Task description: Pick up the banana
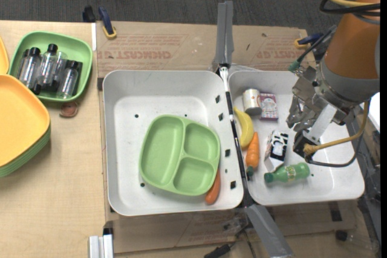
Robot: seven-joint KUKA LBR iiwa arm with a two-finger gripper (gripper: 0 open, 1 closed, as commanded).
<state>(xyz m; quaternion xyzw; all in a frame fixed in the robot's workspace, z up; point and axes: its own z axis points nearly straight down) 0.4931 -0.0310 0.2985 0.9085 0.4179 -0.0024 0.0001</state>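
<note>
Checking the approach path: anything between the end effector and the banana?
Yes. Between the end effector and the banana by the bin's left wall lie a small black-and-white packet, a pink box and a can.

The pincer (300,130) hangs over the right bin (344,187). Just left of it lies a small card (278,146); a bottle (287,174) lies in front of it. Further left, the banana (244,126) rests beside a carrot (252,151), with a can (251,101) behind.

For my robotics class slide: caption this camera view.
Arm's end effector hovers over right bin, banana lying beside carrot at its left wall.
</note>
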